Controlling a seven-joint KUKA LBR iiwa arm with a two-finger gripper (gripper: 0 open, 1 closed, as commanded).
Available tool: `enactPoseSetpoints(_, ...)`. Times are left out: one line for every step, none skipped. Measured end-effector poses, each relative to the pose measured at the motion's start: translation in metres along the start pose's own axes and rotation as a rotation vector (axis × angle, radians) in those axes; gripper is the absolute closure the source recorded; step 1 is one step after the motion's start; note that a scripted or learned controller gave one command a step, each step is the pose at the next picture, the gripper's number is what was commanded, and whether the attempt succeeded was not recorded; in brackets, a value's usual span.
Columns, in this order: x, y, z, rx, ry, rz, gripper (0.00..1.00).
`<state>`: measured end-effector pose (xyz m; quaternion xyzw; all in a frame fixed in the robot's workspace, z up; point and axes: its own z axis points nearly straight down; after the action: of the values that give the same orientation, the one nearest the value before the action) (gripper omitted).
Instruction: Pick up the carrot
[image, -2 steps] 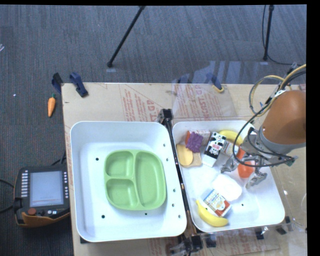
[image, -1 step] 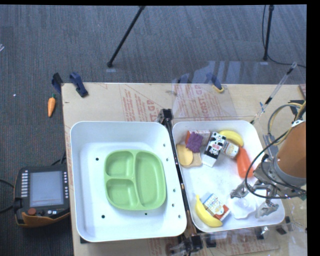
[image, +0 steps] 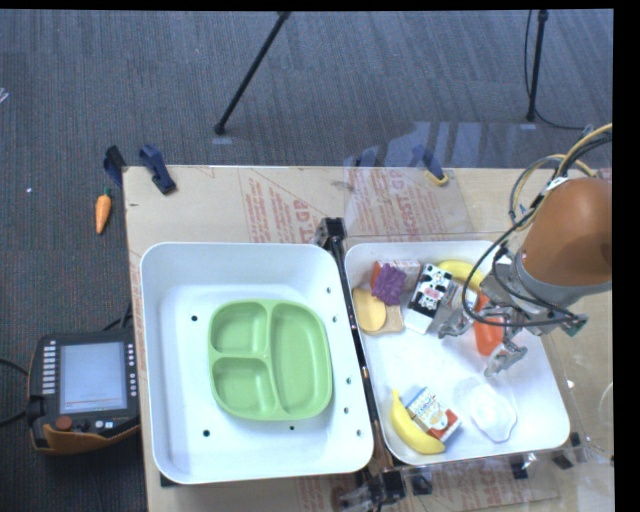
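Right between your pincer's (image: 487, 338) spread fingers sits the carrot (image: 488, 334), over in the right bin (image: 560, 400). Looks like they're open around it, not squeezing it yet, tbh. Just left of the pincer you've got a cow-print box (image: 430, 293), further left a purple block (image: 390, 283), and below it a banana (image: 408, 428). Way off left, a green plate (image: 270, 358) fills the left bin (image: 170, 300).

You are looking at a pale green divided plate (image: 270, 360) in the white left bin (image: 165, 300), while the white right bin (image: 555, 400) is showing an orange carrot (image: 488, 335), a yellow banana (image: 408, 430), a purple block (image: 390, 283) and a black-and-white patterned box (image: 430, 293).
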<state>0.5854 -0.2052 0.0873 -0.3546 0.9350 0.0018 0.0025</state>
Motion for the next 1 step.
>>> enactPoseSetpoints(-0.0024, 0.0002, -0.0106, 0.0, -0.005, 0.004, 1.0)
